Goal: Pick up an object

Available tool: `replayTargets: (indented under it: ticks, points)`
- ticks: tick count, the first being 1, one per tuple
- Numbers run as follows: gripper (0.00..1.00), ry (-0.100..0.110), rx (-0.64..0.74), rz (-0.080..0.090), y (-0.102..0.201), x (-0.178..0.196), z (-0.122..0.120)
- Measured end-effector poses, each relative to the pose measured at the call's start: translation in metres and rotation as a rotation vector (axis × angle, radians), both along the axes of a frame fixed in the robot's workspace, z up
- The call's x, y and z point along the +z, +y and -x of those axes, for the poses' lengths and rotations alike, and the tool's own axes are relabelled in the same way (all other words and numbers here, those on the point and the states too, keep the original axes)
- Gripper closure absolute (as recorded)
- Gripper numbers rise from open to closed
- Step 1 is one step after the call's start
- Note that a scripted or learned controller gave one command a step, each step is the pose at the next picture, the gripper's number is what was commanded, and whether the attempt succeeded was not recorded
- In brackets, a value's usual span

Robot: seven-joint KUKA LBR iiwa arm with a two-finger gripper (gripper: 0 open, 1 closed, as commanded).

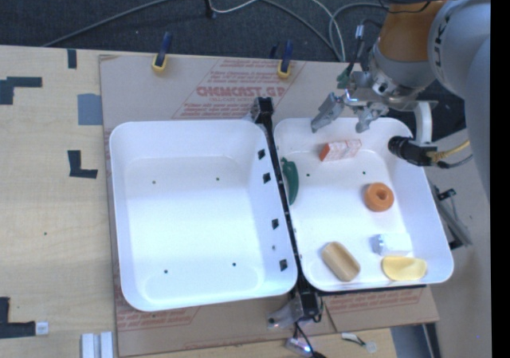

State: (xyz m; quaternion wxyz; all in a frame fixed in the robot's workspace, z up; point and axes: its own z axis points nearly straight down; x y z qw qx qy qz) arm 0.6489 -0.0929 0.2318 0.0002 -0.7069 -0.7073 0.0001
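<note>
right bin (414, 189) | red-white packet (340, 151) far edge | orange ring (379, 197) right | tan roll (340, 261) near edge | yellow piece (404, 269) near-right corner | green item (288, 179) left wall

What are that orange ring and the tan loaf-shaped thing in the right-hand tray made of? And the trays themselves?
The orange ring looks like matte moulded plastic or foam: even colour, soft edges, no shine. The tan loaf seems the same, probably toy food; its surface is dull and smooth. The trays look like thin glossy white plastic, with rounded corners and soft reflections. None of this is certain from above.

Two white bins (191, 213) sit side by side, and the right bin (414, 189) holds six items: one red-and-white packet (340, 150), one orange ring (379, 197), one tan roll (340, 261), one yellow piece (403, 268), one small grey piece (378, 244) and one green item (289, 179).
</note>
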Motion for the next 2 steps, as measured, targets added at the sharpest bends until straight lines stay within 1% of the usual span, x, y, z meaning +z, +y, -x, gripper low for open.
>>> replayTargets:
  ticks: [1,2]
  points:
    - [0.0,0.011,-0.005,0.0,-0.041,-0.149,0.074]
    - [0.0,-0.007,-0.002,0.003,-0.087,-0.063,0.025]
